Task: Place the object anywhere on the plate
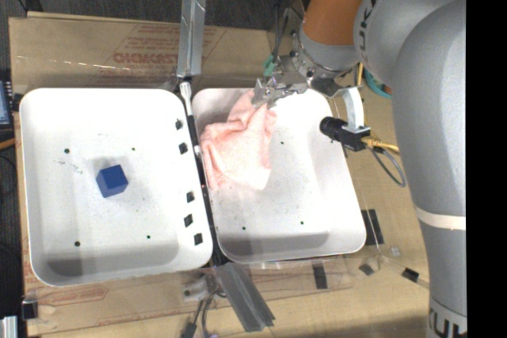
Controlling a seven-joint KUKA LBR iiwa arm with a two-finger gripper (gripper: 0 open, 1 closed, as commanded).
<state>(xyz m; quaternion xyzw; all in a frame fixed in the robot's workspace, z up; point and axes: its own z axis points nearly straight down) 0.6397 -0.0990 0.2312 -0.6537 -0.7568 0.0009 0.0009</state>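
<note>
Brown cardboard (95, 51) lines the bench beneath two shallow white plastic bins set side by side. Left of the metal divider (190, 36) between them, the left bin (47, 249) holds a small blue cube (112, 180). To the divider's right, the right bin (333, 225) holds a crumpled pink cloth (234, 150), soft and folded. The gripper (273, 87) pinches the cloth's upper corner at that bin's far edge.
</note>
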